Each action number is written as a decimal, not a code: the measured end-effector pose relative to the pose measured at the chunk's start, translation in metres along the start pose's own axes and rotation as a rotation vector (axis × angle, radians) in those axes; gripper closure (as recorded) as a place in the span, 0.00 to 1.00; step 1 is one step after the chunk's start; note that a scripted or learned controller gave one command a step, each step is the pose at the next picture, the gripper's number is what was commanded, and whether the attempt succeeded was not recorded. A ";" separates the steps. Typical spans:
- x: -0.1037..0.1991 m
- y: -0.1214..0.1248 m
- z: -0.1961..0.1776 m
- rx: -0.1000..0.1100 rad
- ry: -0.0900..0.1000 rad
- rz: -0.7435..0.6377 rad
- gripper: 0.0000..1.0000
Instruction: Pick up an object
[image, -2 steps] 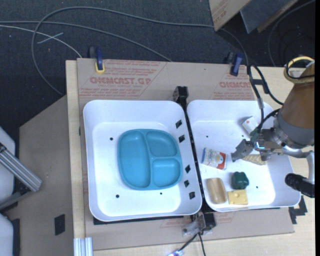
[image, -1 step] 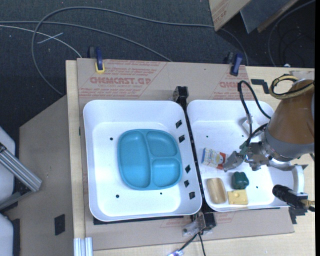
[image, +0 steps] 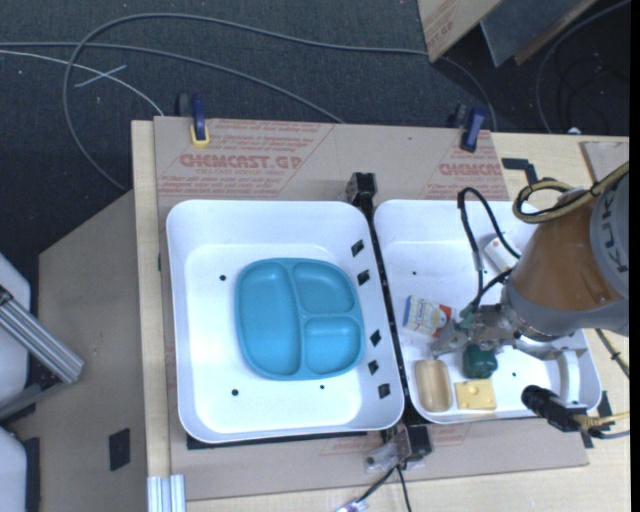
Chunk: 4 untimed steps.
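Hand was seen low in right bin, above green object; opening could not be told. Slip risked: packet, yellow block, tan piece crowded close.

Both of my white bins look like smooth plastic with a soft gloss. The blue divided plate in the left bin is matt plastic, even in colour. The board under the bins looks like brown cardboard or paper covering, matt, with red printed letters. The band above my wrist is orange and a little shiny. The small packet in the right bin seems to be printed paper or foil. The cables are black rubber-like.
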<state>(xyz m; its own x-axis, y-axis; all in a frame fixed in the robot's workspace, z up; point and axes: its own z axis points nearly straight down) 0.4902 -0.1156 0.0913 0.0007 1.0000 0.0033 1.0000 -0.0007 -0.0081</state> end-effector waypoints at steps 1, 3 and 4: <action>0.000 0.002 -0.014 -0.007 -0.001 0.000 1.00; 0.011 -0.004 -0.109 -0.014 -0.004 -0.003 1.00; 0.011 -0.003 -0.163 -0.016 -0.005 -0.002 1.00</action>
<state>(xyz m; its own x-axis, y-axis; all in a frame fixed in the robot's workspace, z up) 0.4886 -0.1054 0.2542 -0.0017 1.0000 -0.0013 1.0000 0.0017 0.0075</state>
